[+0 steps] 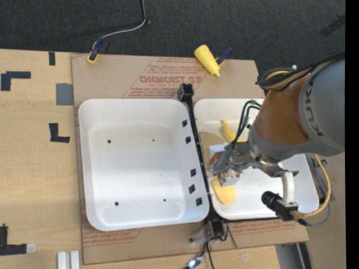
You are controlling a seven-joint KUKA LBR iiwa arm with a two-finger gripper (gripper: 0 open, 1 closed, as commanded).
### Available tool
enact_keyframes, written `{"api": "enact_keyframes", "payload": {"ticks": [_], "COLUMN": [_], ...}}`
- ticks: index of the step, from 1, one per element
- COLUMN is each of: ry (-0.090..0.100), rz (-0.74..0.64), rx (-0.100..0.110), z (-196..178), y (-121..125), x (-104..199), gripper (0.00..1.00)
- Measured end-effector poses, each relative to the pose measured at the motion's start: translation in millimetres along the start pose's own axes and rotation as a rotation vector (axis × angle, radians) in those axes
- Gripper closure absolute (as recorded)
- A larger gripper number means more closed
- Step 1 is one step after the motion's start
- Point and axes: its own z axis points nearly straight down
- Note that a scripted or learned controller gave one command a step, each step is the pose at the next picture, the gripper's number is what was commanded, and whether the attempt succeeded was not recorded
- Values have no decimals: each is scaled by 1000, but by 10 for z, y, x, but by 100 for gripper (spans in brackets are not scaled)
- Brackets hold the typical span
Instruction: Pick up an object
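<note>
My gripper [226, 169] is down inside the right bin [303, 198], near its left wall, with the grey and orange arm [291, 119] above it. Just below the gripper lies a pale yellow rounded object [225, 194]. A small reddish and white thing [229, 177] sits right under the gripper's tip, and I cannot tell whether it is held. A yellow banana-shaped piece [227, 130] lies farther back in the same bin. A brown flat piece [208, 140] and a white card [217, 149] lie beside the gripper on its left.
The left bin [92, 150] stands beside the right one, parted by a black divider with clips [192, 144]. A yellow clamp [207, 59] and a small yellow and blue clip [96, 52] sit on the cardboard behind the bins. A black cable fitting [276, 202] hangs off the arm.
</note>
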Motion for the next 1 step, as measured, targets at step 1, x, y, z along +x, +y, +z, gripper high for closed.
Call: {"api": "enact_keyframes", "payload": {"ticks": [1], "ry": [-2], "rz": [5], "rx": [2], "z": [-494], "y": [1], "x": [295], "gripper": [100]}}
